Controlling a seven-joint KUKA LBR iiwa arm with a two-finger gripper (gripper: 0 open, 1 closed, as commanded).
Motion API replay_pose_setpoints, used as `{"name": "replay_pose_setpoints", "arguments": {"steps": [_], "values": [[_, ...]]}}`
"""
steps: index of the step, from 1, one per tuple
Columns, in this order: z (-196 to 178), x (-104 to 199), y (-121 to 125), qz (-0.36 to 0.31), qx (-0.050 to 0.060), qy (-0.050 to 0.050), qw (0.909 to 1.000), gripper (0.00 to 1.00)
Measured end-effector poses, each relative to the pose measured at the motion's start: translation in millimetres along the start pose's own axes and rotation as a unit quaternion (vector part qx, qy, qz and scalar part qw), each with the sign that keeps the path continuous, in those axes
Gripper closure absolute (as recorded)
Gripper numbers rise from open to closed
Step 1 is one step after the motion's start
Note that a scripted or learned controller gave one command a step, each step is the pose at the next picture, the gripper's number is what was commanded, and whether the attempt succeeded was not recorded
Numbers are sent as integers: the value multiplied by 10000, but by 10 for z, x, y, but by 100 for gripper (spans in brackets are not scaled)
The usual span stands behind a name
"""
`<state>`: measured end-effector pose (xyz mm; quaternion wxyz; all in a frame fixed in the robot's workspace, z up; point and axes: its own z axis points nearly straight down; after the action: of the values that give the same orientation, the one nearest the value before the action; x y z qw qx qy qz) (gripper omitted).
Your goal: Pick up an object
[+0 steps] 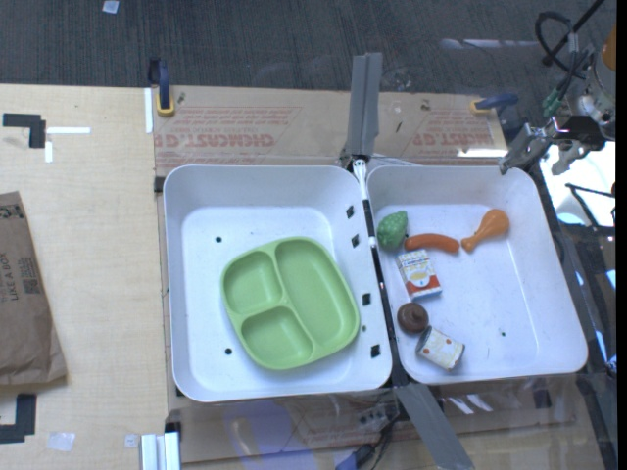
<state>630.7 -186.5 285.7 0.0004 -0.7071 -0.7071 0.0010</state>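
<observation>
White toy carton (441, 349) nearest, tilted, close to front-left corner of right bin (549, 292). Touches or nearly touches brown round toy (412, 316) just behind it; cannot tell which.

Next back: red-and-white carton (419, 272), lying flat, free on all sides. Behind that, orange-red sausage-like toy (432, 244) beside green leafy toy (392, 229); the latter hugs the bin's left wall. Farthest in the row: orange toy drumstick (487, 228), apart from the rest, with bare floor to its right.

Left bin (186, 262) holds only a green divided plate (289, 302).

Gripper (544, 150) hangs over back-right rim of right bin, above and behind all items. Open or closed: cannot tell at this size and angle. Carries nothing visible.

Judgement: approach step, no target committed yet.
- Prefer drumstick: closest to gripper, isolated, narrow shaft likely easy to span.
- Second choice: red-and-white carton, flat faces, clear surround.
- Avoid green toy (wall blocks one side) and front pair (crowded, likely to nudge each other).
- Descend straight down, centred on the shaft, closing across it rather than along it.
- Risk: rounded plastic may squirt out if pinched off-centre.
</observation>
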Motion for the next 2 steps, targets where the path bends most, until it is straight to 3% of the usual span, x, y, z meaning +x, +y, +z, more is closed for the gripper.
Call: {"name": "replay_pose_setpoints", "arguments": {"steps": [1, 2], "values": [[1880, -293, -774, -150, 28, 57, 9999, 0], [1938, 206, -648, -1251, -9, 4, 9921, 0]]}}
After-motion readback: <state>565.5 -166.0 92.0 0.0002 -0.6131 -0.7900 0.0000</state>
